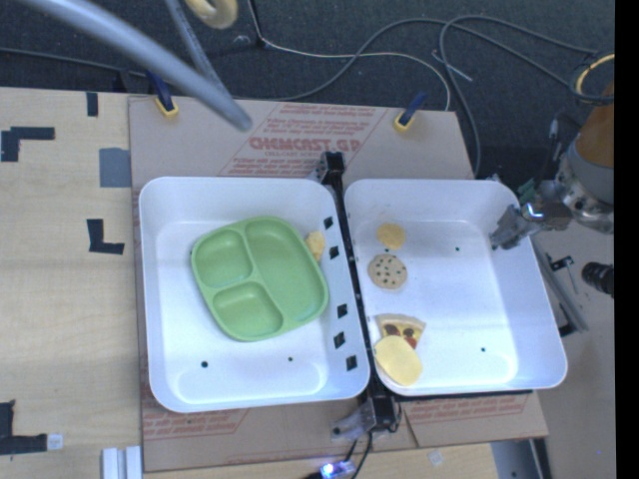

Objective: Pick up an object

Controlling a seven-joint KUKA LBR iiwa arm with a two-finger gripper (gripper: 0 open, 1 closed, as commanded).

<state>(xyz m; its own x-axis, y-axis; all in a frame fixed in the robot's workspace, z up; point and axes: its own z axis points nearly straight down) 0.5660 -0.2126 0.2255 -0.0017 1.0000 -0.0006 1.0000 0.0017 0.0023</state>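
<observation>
Camera view, looking down on two white bins side by side on a cardboard sheet (pixel 300 133). In left bin (pixel 165 297): green tray (pixel 260 277) with three compartments, lying flat and turned slightly, near the bin's middle; small yellow bit (pixel 317 244) just beside the tray's right edge, close to the wall between the bins. In right bin (pixel 499 347), all along its left side: round yellow piece (pixel 391 236) farthest back; cookie (pixel 387 270) with dark spots just nearer than it; toast-like slice (pixel 402 328) nearer again; pale yellow disc (pixel 399 362) touching or overlapping that slice at the near end. Gripper (pixel 511 226) at the far right corner of the right bin, over its rim, well apart from the four pieces on the left side; nothing seen in its grasp; open or closed, cannot tell, since small and dark against the rim. Arm (pixel 591 168) reaching in from the right, orange band above the wrist. Beyond the bins: two clamps (pixel 407 119) on the far edge of the cardboard, cables (pixel 399 43) across a dark floor. At far left, a blurred grey bar (pixel 130 43) slanting across the top corner.
</observation>
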